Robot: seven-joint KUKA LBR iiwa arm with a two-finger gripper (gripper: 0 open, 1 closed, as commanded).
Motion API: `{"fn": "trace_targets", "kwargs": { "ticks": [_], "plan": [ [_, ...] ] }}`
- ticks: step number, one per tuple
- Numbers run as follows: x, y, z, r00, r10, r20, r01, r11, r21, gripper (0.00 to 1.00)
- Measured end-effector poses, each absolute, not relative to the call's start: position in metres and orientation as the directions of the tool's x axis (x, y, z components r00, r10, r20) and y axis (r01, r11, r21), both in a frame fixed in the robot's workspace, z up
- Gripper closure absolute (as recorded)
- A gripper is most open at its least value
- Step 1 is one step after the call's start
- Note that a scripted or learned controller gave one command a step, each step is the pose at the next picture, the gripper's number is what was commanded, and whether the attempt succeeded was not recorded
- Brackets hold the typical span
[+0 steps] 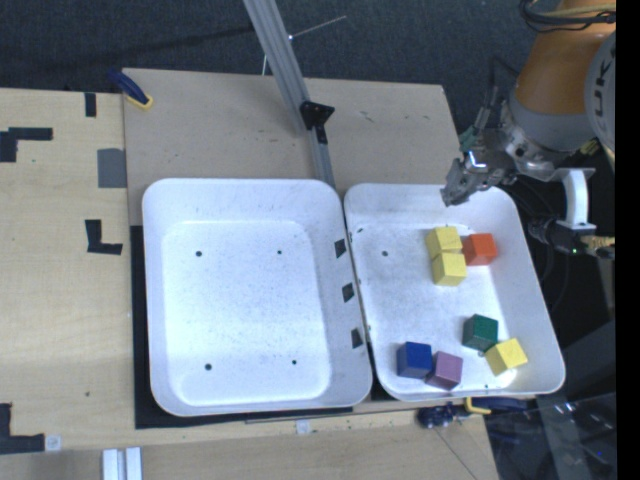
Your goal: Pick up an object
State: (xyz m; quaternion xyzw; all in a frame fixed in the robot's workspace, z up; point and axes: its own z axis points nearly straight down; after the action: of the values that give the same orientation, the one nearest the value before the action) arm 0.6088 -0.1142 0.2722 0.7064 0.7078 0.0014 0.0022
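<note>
Pincer (pixel 458 190), grip unreadable from here, hangs over the right bin's (pixel 400 208) far right corner, with the yellow blocks (pixel 446 255) just nearward toward the bin's middle.

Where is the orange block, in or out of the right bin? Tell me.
In. The orange block rests on the floor of the right bin, beside two yellow blocks.

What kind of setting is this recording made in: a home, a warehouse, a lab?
Most likely a robotics lab bench for grasping trials: two shallow white bins side by side on a taped wooden bench, coloured blocks in the right bin, and the arm's pincer above its far edge.
</note>
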Motion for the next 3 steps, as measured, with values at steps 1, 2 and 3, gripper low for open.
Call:
{"fn": "trace_targets", "kwargs": {
  "ticks": [1,2,3],
  "plan": [
    [0.596,-0.066,0.275,-0.006,1.000,0.001,1.000,0.006,-0.001,1.00],
    [0.581,-0.012,0.256,-0.006,1.000,0.001,1.000,0.006,-0.004,1.00],
    [0.560,0.041,0.239,-0.007,1.000,0.001,1.000,0.007,-0.005,1.00]
  ]
}}
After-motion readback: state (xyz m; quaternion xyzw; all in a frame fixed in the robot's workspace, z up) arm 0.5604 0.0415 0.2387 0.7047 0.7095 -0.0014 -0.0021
